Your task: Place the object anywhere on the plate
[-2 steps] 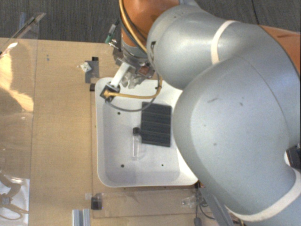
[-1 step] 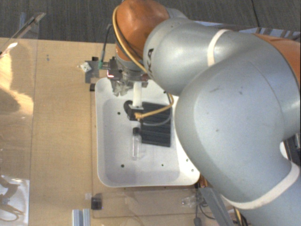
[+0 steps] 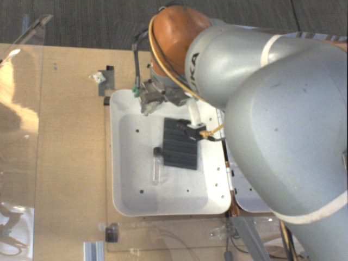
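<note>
Camera view: the obj is a small clear tube (image 3: 157,168) w/ a dark cap at its far end, lying flat on the floor of the left bin (image 3: 117,162), long axis running roughly front to back. It sits just beside the left edge of the plate (image 3: 176,145), a dark ribbed rectangular slab lying slightly skewed in the bin's middle; can't tell if cap and slab touch. Gripper (image 3: 145,103) is at the bin's far-left corner, well apart from the tube; its grip state can't be told from this angle, and nothing is visibly held. A white cable end (image 3: 194,125) w/ yellowish fitting overlaps the plate's far-right corner. Open room: bare bin floor left of and in front of the tube, plus the near strip before the front rim. The grey arm (image 3: 272,107) w/ orange band (image 3: 174,31) covers most of the right bin (image 3: 247,201). Wooden bench (image 3: 65,145) lies left of the bin.
</note>
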Robot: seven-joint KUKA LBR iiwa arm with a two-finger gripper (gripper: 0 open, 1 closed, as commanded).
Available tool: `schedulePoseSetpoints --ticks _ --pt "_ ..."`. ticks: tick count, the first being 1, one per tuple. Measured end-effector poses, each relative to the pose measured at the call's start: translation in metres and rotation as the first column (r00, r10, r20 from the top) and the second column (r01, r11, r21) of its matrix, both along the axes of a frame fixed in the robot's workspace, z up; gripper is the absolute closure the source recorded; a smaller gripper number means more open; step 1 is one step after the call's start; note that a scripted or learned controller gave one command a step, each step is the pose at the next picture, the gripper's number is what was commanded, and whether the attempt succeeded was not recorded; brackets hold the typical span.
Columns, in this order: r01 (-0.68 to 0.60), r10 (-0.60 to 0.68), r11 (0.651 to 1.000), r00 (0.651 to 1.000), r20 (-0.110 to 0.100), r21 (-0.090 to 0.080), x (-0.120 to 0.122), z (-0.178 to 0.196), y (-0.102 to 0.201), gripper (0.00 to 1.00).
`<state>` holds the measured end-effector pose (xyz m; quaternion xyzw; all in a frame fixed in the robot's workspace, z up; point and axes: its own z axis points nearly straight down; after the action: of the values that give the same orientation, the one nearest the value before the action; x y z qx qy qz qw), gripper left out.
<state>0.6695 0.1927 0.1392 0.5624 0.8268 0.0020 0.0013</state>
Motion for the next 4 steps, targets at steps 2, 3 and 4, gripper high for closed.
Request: schedulePoseSetpoints --ticks 2,3,4 --pt "-0.783 0.783 0.622 0.622 0.003 -0.005 -0.043 -0.045 0.027 1.0" --pt "-0.974 0.975 0.224 0.224 0.01 -0.021 -0.148 -0.046 0.001 1.0" --pt "-1.0 1.0 0.011 0.011 0.007 -0.025 -0.144 -0.045 0.039 1.0"
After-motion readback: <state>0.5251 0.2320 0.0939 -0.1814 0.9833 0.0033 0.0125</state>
